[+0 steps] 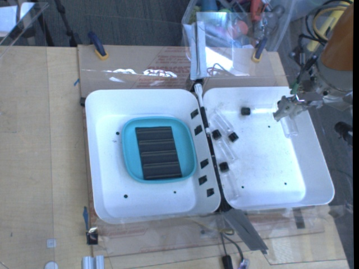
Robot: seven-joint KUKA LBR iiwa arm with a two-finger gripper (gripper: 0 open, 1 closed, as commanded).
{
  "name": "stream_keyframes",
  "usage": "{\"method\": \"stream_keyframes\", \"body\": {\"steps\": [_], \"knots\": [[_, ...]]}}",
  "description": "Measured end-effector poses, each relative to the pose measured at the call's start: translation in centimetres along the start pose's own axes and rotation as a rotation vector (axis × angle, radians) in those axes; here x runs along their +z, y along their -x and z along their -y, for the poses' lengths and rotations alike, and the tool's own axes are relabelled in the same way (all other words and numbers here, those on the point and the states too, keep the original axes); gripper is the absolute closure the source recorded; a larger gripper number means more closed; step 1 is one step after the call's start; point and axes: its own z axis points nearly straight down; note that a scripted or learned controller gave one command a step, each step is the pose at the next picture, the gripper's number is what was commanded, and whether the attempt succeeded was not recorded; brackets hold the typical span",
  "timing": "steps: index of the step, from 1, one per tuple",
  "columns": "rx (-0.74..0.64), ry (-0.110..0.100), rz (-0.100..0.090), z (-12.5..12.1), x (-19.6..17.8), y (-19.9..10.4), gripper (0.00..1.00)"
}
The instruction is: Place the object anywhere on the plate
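Note:
A teal square plate [130, 150] with rounded corners sits in the middle of the left white bin [101, 116]. A dark grey ribbed rectangular object [161, 152] lies flat on the plate and covers most of its centre. My gripper [285, 115] hangs over the upper right part of the right bin [314, 178], far to the right of the plate. Nothing can be made out at its tip. A small black cube [245, 111] rests on the right bin's floor, a little to the left of the gripper.
Clear plastic pieces with black ends [224, 136] lie along the right bin's left side, near the divider [203, 144] with its black clips. A clear box of colourful items [235, 10] stands behind the bins. Cables [314, 27] hang at the far right.

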Motion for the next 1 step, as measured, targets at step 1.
{"method": "stream_keyframes", "body": {"steps": [1], "knots": [[0.000,0.000,0.000,-0.01,-0.02,0.00,0.00]]}}
